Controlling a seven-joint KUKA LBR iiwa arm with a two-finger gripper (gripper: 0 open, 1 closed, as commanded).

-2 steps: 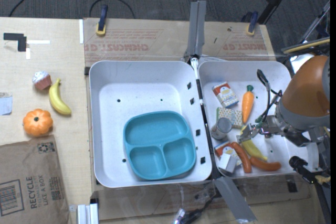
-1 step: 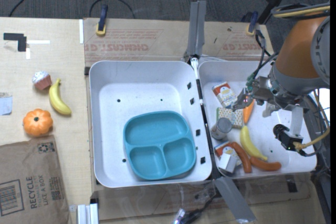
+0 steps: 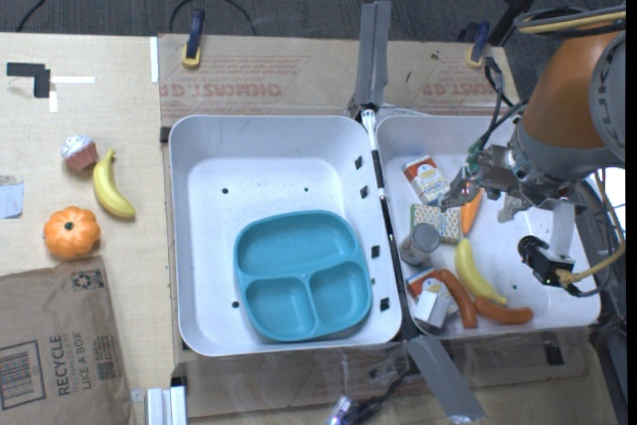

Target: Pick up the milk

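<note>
A small white milk carton [image 3: 428, 180] with a red top and an orange picture lies tilted in the far left part of the right bin [image 3: 587, 314]. My gripper [image 3: 467, 188] hangs just to the carton's right, low over the bin and directly above the upper end of an orange carrot [image 3: 472, 212]. A short gap separates it from the carton, and nothing shows in its grasp. The grey arm with its orange band [image 3: 567, 90] comes in from the right.
The right bin also holds a patterned box [image 3: 444, 220], a grey can [image 3: 425, 240], a banana [image 3: 474, 272], a red sausage [image 3: 478, 304] and a second small white carton [image 3: 430, 304]. A teal divided plate [image 3: 299, 274] lies in the left bin [image 3: 199, 214]. A cupcake [image 3: 78, 152], banana [image 3: 109, 186] and small pumpkin [image 3: 72, 232] sit on the bench at left.
</note>
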